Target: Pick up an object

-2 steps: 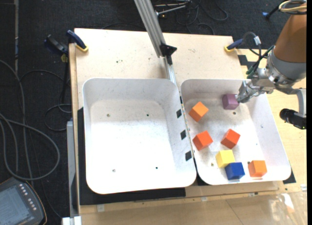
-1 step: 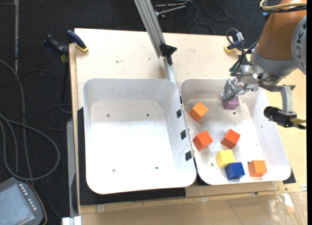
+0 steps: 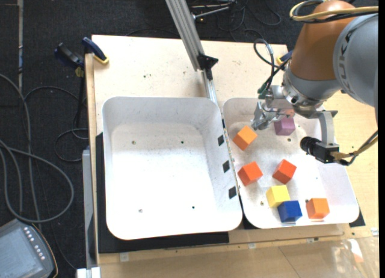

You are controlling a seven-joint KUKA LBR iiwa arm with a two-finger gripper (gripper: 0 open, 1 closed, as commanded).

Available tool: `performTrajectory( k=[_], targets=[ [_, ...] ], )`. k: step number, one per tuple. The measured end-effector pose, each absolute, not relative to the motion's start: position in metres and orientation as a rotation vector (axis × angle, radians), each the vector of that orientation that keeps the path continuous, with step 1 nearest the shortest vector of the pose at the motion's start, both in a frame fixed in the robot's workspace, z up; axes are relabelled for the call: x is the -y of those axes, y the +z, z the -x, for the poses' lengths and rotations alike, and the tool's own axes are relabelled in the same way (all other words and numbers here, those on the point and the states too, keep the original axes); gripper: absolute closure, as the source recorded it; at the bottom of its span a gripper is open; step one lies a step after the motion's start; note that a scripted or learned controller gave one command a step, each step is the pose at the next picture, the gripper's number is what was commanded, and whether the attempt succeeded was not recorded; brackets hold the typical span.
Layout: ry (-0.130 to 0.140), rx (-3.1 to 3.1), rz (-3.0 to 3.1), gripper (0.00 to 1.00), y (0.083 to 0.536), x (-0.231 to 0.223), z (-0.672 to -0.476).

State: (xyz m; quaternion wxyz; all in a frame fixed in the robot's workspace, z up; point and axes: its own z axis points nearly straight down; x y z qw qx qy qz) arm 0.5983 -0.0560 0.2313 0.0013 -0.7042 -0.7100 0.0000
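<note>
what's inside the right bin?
The right bin holds seven blocks: orange ones, a yellow block, a blue block and a purple block. The gripper and wrist cover its top corner.

One fixed camera, mounted above the bench [image 3: 150,60], looking down at a slant. Near edge of the bench lies at the bottom of the view, far edge toward the top, dark floor with cables beyond it. Both white bins fit in view: left bin [image 3: 120,114] and right bin [image 3: 337,204]. Middle distance, not close up. The arm [image 3: 337,48] enters from the right, looming large at the upper right.
</note>
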Motion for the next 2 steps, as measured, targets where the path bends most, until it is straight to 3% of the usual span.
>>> performTrajectory(
  k=[2],
  targets=[
    [-0.001,2.229,2.211,1.0,0.222,-0.044,-0.59]
  ],
)
